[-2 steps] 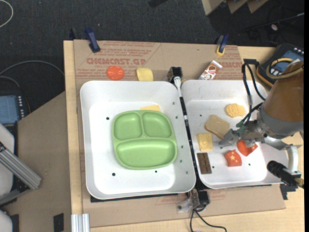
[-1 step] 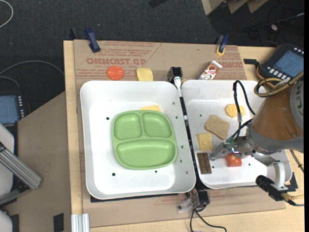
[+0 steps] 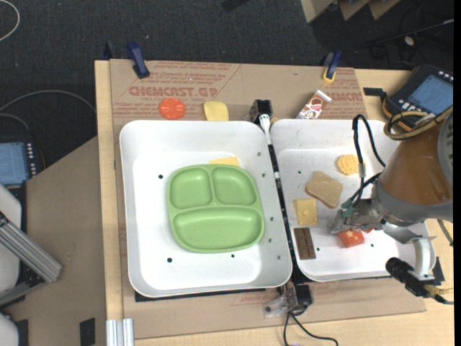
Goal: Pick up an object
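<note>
Room: we see dark carpet around the bench point(image 3: 86, 193), with cables lying on it at the left.
Surface: brown cardboard printed with red lettering, held by blue clamps point(image 3: 137, 58) at the back edge; an orange disc point(image 3: 171, 108) and a yellow block point(image 3: 215, 111) lie behind the left bin point(image 3: 144, 215).
Left bin: we find a green divided plate point(image 3: 215, 207), its long axis running left to right, with a yellow piece point(image 3: 225, 161) just behind it.
Right bin point(image 3: 324, 262): a brown bar point(image 3: 305, 242) lies lengthwise front to back, beside a yellow cheese slice point(image 3: 306, 212), a toast piece point(image 3: 323, 189) and a round waffle point(image 3: 347, 165).
Red object point(image 3: 351, 238): near the bin's front right, directly under the end effector point(image 3: 351, 224); too small for us to judge its axis.
End effector: we cannot tell its state.
</note>
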`<action>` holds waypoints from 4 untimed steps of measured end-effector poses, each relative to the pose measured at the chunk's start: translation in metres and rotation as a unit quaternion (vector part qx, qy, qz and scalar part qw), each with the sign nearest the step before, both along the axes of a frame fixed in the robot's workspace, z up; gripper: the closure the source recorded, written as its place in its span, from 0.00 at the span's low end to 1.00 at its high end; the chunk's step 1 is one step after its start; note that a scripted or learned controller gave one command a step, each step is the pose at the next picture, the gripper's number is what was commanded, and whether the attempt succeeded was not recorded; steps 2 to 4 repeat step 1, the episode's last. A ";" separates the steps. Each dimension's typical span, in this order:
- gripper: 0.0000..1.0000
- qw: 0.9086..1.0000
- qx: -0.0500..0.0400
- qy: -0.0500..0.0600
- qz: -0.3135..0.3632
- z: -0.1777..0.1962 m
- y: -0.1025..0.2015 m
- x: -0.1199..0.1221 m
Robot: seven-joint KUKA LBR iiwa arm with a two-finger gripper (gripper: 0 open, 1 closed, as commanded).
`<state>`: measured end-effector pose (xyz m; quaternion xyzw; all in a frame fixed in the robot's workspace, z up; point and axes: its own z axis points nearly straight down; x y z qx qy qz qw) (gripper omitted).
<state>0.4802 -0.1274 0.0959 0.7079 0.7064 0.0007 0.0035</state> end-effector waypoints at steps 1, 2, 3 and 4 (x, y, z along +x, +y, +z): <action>1.00 1.000 0.003 -0.003 0.006 0.094 0.067 0.037; 1.00 1.000 0.003 -0.003 0.006 0.094 0.067 0.037; 1.00 1.000 0.003 -0.003 0.006 0.094 0.067 0.037; 1.00 1.000 0.003 -0.003 0.006 0.094 0.067 0.037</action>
